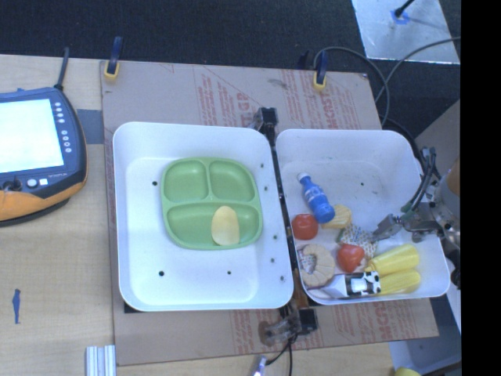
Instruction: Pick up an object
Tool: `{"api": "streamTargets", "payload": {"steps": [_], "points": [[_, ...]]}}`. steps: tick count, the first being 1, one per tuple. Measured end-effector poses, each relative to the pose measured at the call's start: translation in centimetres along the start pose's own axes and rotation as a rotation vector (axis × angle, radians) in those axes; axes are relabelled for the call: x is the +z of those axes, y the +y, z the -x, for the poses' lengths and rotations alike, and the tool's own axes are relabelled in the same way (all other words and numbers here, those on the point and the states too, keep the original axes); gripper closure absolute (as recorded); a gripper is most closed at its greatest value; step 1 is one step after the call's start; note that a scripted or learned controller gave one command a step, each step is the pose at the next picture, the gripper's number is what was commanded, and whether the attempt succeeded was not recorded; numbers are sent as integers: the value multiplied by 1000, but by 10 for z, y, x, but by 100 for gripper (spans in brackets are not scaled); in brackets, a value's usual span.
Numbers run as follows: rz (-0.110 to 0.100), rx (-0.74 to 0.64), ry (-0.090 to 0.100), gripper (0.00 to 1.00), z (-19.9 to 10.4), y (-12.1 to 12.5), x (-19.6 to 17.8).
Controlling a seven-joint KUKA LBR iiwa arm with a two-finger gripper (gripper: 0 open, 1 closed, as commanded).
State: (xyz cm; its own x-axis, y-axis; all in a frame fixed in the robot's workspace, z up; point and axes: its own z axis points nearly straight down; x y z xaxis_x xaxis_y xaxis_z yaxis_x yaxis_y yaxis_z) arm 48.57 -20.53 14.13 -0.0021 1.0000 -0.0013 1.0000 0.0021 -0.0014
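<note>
Heaped toys in right bin (356,151): blue bottle (315,197) at ten o'clock, yellow blocks (398,269) at five, tomatoes (305,226) between. End effector (389,226) low at three o'clock, grip state unclear. Green plate (210,202) with lemon (225,225) in left bin (141,210), probably as drop spot.

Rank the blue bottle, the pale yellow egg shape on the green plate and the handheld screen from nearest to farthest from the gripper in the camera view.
Measured from the gripper in the right bin:
1. Blue bottle, same bin, just left of the gripper.
2. Pale yellow egg shape, on the green plate in the left bin.
3. Handheld screen, off the bins at the bench's far left.
</note>
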Motion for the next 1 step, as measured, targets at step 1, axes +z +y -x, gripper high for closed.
{"api": "streamTargets", "payload": {"steps": [1], "points": [[-2,-6,2,0,-95,-7,36]]}}
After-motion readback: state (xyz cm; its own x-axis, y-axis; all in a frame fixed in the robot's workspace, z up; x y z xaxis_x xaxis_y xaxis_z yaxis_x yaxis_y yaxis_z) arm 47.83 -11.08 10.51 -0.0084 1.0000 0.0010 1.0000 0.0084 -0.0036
